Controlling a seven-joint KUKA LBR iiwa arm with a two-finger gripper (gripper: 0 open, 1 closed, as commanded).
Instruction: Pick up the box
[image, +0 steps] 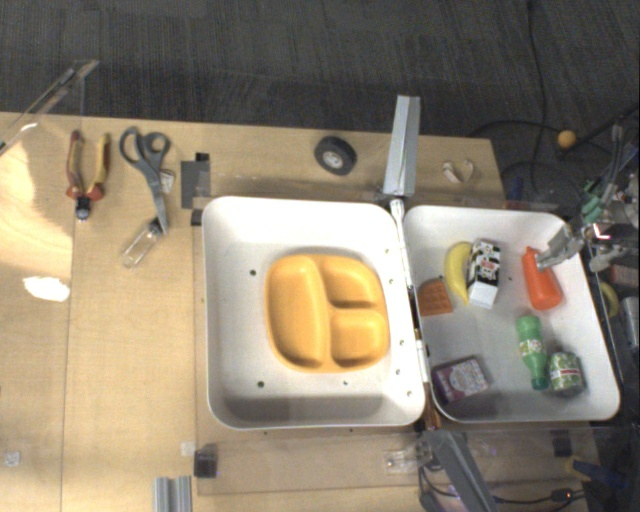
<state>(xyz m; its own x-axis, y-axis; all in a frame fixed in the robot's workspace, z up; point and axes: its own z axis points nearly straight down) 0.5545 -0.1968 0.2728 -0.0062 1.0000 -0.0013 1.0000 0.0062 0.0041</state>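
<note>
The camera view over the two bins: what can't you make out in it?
- Gripper: too small and blurred against the orange carrot to tell its grip.
- Purple box: print too small to read.
- Arm: cut off by the right edge.

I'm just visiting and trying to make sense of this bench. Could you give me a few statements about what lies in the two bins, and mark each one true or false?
1. The yellow divided tray lies in the left bin. True.
2. The banana lies in the left bin. False: it lies in the right bin, beside the black-and-white box.
3. The green bottle stands upright. False: it lies on its side.
4. The scissors lie on the bench, outside both bins. True.
5. The purple box lies near the right bin's front left corner. True.
</note>
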